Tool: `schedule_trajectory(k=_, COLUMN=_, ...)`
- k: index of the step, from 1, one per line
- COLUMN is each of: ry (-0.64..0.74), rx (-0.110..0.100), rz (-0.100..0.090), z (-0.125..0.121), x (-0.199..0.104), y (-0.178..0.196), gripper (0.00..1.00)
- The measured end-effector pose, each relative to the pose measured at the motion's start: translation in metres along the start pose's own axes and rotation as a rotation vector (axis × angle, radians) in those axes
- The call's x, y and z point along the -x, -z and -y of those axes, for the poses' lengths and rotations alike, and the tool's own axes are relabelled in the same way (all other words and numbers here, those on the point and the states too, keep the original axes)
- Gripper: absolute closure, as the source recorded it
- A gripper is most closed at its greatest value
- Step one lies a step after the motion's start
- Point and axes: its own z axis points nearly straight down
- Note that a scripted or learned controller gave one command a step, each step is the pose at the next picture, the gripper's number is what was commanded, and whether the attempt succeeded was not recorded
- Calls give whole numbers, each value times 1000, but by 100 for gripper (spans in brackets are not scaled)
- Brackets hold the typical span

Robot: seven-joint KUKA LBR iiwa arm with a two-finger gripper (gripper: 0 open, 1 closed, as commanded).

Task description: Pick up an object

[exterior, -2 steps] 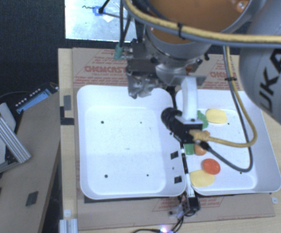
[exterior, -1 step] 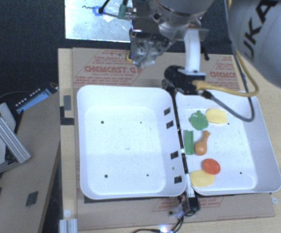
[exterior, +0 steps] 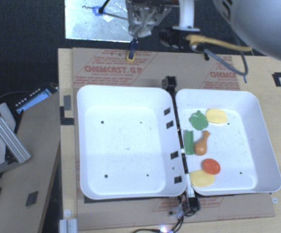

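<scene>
The right bin (exterior: 264, 130) holds several small toy foods near its left side. A green leafy piece (exterior: 198, 120) lies beside a yellow piece (exterior: 216, 115). Below them are an orange drumstick (exterior: 202, 142) and a green stick (exterior: 188, 142) against the bin's left wall. Further forward sit a red-orange round piece (exterior: 211, 166) and a second yellow piece (exterior: 202, 178). My gripper (exterior: 141, 30) hangs high at the top of the view, behind the left bin (exterior: 84, 130) and far from all the items. Nothing shows in its grasp.
The two bins meet at a black hinge strip (exterior: 175, 130). They rest on a cardboard sheet (exterior: 116, 67). A yellow cable (exterior: 218, 42) and the arm's grey body cross the upper right. A metal frame (exterior: 4, 140) stands at the left edge.
</scene>
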Motion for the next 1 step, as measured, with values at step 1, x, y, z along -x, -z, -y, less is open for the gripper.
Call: schedule_trajectory(k=1, ry=1, rx=-1, rz=0, z=-57, x=0, y=4, gripper=100)
